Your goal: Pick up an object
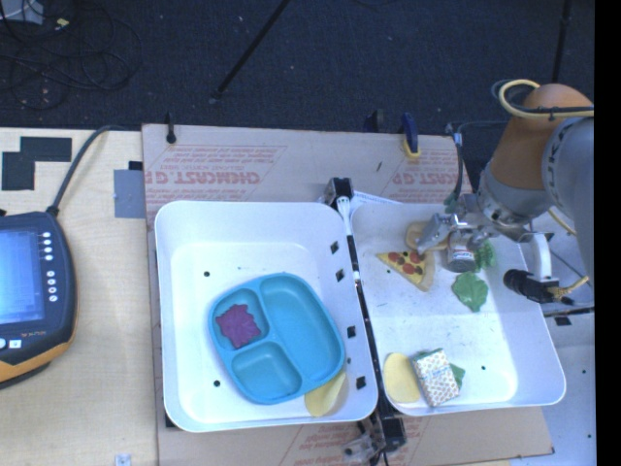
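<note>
Where its fingers blur — tool [456, 246] just beside pizza slice [408, 266].

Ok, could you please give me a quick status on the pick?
Gripper low in right bin, nothing visibly held. Pizza slice just beside it. Green piece close by.

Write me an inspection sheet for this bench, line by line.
Surface: cardboard sheet on a wooden bench, bearing two white bins, left bin and right bin.
Job's things: in the right bin, a pizza slice, a green leaf, a yellow piece touching a patterned block.
Clutter: in the left bin, a blue divided tray with a purple lump in one compartment; a yellow piece beside the tray.
Gripper: gripper low over the right bin's far side, near the pizza slice.
Cables: black cables on the dark floor.
Surroundings: handheld control pad at left.
</note>
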`<action>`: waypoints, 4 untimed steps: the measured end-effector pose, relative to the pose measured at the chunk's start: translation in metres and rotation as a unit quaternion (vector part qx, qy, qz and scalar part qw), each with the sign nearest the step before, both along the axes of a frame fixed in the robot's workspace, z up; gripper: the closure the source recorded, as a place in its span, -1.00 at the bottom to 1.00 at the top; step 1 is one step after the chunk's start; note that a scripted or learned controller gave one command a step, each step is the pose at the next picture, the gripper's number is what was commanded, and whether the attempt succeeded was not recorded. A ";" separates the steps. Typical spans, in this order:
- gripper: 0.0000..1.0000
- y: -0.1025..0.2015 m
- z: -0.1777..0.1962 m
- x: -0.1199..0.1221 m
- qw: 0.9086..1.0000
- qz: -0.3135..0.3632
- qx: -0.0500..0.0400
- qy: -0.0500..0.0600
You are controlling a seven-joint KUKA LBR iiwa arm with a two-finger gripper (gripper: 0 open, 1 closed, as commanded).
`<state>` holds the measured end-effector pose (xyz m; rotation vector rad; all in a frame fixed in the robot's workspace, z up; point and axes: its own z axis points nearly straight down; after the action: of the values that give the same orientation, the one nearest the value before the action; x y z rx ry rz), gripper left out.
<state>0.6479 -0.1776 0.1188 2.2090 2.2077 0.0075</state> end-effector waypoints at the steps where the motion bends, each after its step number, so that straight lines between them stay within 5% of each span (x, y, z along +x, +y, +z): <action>1: -1.00 -0.030 -0.023 -0.035 1.000 0.001 0.004 0.004; 2: 1.00 -0.029 -0.017 -0.038 1.000 0.000 0.006 0.009; 3: -1.00 -0.030 -0.017 -0.038 1.000 0.000 0.006 0.009; 4: -1.00 -0.034 -0.031 -0.006 1.000 0.002 0.006 0.015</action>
<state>0.6418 -0.2120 0.0874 2.2268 2.2334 -0.0129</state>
